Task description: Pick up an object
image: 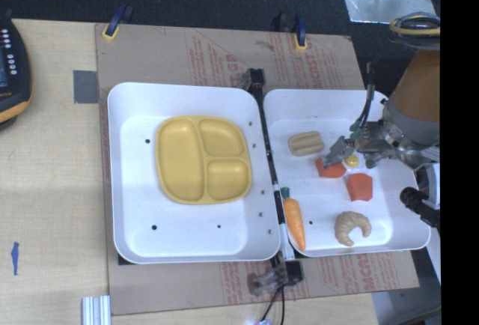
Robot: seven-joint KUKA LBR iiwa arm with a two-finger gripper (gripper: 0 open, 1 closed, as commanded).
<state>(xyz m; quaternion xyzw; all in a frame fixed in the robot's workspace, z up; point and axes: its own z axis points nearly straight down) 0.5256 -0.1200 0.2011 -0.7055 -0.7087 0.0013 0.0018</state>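
We note faint red printing running along the brown cardboard sheet [224, 54] under the bins; it is too small and washed out for us to read. A dark handheld unit [11, 65] with rows of buttons sits at the far left edge of the counter [52, 189]; its labels are not legible either.

Left bin [127, 226]: a yellow divided tray [202, 159] with three compartments lies near its middle.

Right bin [404, 241]: a tan bread-roll-shaped piece [305, 143] lies toward the far left of the bin. A red-orange block [360, 186] sits near the middle, with a pale croissant [352, 227] on its near side, apart from it. An orange carrot [294, 222] with a green top rests against the bin's left wall at the near corner. A flatter red piece [330, 168] lies just under the end effector, and something small and yellow [352, 162] sits beside it; it may be a separate toy, but we cannot tell.

End effector [340, 153]: low over the right bin, reaching from the right, its dark metal fingers [334, 150] directly above the red piece. We cannot tell whether they are spread or closed, nor whether they touch anything.

Blue and yellow clamps [299, 35] pin the cardboard at the far edge.
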